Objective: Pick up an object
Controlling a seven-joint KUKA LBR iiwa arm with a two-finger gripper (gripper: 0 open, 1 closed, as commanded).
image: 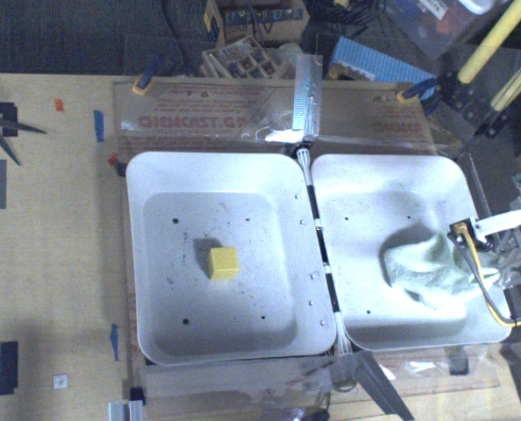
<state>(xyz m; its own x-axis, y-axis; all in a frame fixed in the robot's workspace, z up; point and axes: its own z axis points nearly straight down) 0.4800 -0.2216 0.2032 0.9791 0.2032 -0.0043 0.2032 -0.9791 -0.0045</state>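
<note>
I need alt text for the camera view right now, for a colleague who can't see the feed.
Two shallow white bins sit side by side on a bench, seen from above at a slant. The left bin holds a small yellow block; the right bin holds a crumpled pale cloth, with the gripper at its right edge, beside the cloth.

Faint red lettering runs along the clear plastic sheet [210, 119] behind the left bin [146, 235], too blurred to read with any certainty. More red print on its right stretch is illegible as well.
</note>
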